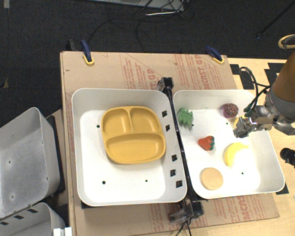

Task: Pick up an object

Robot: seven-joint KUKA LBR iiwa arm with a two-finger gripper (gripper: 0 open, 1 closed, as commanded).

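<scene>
Gripper low over the right bin, near its right wall, between the dark red round fruit and the banana; the dark mechanism is too small and blurred to tell whether it is spread or closed, and nothing can be seen caught in it. My read: the wrist hangs here to line up on 1 of those 2 nearest pieces, the banana just below it being the likelier. Strawberry lies left of the banana, apart from it; the tan round disc sits toward the bin's front; the green leafy toy rests close against the divider side. All 5 pieces lie separate, which looks like a scatter meant to give room for a grasp. Left bin carries a yellow divided plate with 3 compartments, likely a drop spot. Arm is cut off at the right edge, so its upper links go unseen. The wrist body covers a patch of bin floor beneath it. Cables run beside the wrist.
</scene>
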